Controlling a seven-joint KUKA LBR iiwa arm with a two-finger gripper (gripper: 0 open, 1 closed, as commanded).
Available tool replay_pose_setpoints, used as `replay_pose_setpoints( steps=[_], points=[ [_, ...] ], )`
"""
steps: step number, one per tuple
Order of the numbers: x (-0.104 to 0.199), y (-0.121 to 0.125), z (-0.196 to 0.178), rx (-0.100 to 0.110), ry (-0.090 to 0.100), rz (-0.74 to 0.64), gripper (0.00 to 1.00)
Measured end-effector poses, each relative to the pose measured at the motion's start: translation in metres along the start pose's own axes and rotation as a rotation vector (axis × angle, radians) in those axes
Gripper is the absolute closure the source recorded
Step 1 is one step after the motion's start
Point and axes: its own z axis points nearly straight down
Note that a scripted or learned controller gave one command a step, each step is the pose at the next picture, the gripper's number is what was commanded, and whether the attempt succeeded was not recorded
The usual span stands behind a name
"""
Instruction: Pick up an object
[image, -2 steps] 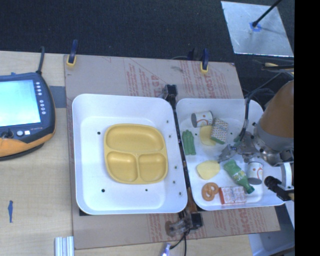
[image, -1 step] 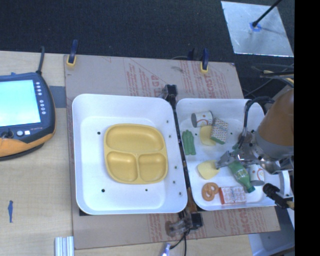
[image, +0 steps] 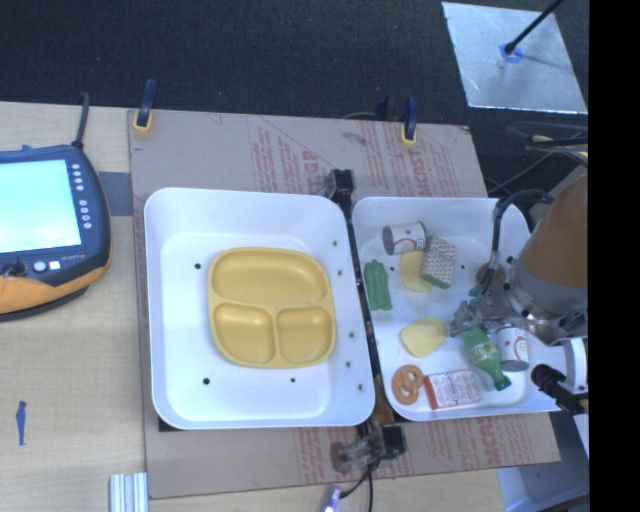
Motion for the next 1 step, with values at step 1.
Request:
replay_pose_setpoints(
  steps=[1],
  points=[
    [0.0811,0.0396,-0.0906,-0.006,0.001,0.007,1.00]
  ],
)
